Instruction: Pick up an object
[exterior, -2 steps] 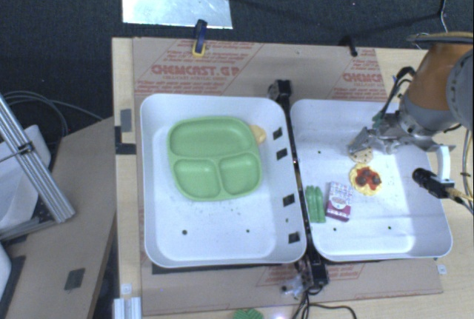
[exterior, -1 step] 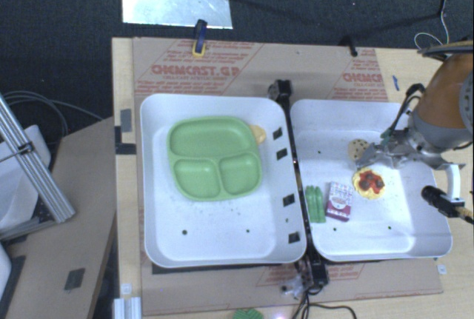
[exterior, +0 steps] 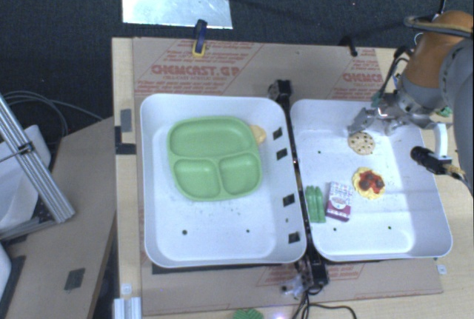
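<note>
In the right bin (exterior: pixel 426 236), gripper (exterior: pixel 368 121), finger state unclear, hovers at twelve o'clock of toy cookie (exterior: pixel 361 142): light, stiff, flat; best pinched across its edges.

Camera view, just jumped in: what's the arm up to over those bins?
The grey KUKA arm reaches in over the right white bin, its gripper hovering at the round tan chocolate-chip cookie near the bin's far side. Nothing shows between its fingers. A yellow-and-red pizza slice toy, a small pink-and-white carton and a green ridged toy lie nearer the front. The left white bin holds a green divided plate.
</note>
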